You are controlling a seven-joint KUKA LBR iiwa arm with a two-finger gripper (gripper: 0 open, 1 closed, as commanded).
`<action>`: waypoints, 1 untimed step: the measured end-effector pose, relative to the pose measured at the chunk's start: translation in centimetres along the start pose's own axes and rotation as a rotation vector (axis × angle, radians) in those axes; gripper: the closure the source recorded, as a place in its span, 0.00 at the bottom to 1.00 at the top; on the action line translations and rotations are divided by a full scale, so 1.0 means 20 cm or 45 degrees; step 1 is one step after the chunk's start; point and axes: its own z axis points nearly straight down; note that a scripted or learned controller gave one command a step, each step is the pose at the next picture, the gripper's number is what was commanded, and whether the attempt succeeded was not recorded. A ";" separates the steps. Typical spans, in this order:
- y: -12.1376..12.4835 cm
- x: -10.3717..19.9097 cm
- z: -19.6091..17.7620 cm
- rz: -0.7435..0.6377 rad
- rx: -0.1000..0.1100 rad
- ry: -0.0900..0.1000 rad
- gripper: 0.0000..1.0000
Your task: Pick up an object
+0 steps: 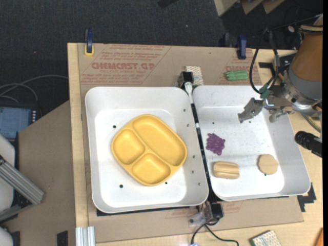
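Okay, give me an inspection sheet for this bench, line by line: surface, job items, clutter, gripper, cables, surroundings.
Surface: wooden bench board bearing a left bin and a right bin, side by side.
Job's things: purple grape bunch, tan bread roll and round tan cookie in the right bin; yellow divided plate in the left bin.
Clutter: green item on the board behind the right bin.
Gripper: gripper open, above the right bin's far part, holding nothing.
Cables: black cables looping near the wrist; a cable on the floor at left.
Surroundings: dark carpet; blue clamps on the board's far edge.
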 end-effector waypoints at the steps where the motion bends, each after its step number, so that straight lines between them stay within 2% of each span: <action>1: -0.10 -0.30 0.48 0.008 0.012 0.001 0.00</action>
